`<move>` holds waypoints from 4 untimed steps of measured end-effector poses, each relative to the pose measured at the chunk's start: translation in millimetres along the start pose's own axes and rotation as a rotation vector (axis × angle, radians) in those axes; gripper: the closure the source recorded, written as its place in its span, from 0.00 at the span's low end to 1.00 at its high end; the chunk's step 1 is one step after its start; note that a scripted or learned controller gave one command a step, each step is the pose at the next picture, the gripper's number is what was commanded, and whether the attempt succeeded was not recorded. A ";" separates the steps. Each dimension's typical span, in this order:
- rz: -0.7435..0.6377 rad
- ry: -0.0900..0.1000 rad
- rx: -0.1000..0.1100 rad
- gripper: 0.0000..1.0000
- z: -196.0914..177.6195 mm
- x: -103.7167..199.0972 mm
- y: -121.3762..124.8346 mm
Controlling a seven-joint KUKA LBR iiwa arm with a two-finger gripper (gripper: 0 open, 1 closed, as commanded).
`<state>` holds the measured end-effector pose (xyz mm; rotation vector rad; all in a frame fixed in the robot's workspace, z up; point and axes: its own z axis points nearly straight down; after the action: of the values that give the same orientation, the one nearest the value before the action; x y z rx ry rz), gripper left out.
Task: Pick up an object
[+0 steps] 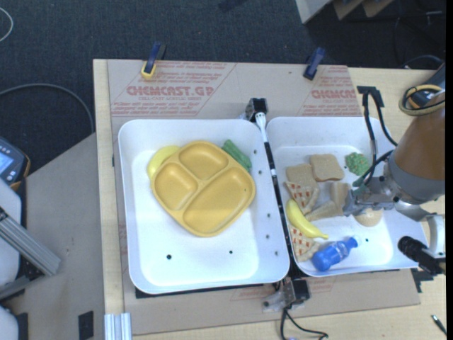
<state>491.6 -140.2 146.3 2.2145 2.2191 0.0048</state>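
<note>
Closest to the front edge of the bench [212, 83] is a blue bottle [331, 254]. It lies on its side in the right bin [379, 252] near that bin's front wall, long axis roughly along the wall but tilted, its paler cap end pointing toward the right and slightly back. The two white bins sit side by side, and the left bin [131, 204] carries a yellow divided tray [205, 187] across its middle. The tray has a green item [238, 154] at its back right edge and a yellow item [157, 160] poking out at its back left. The grey arm [421, 154] comes over the right bin's right wall, and its gripper [357, 204] sits low over the heap in the middle of that bin. Whether it is apart or closed cannot be told, and nothing is seen clamped in it. A banana [306, 222] lies near the bin's left wall, its long axis running from the back left to the front right, tip toward the bottle. Tan bread slices [325, 166] lie toward the back wall, a checked wafer-like piece [303, 245] sits in the front left corner just beside the bottle, a green leafy piece [357, 163] is behind the gripper, and a small pale round piece [369, 218] is just beside it.
</note>
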 end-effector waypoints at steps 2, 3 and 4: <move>0.001 0.000 0.001 1.00 -80.7 5.3 -1.9; -0.004 0.002 0.004 1.00 -71.8 47.0 22.1; -0.005 0.003 0.001 1.00 -82.3 92.9 58.9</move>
<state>549.8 -46.9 228.8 2.2115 2.2263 0.0067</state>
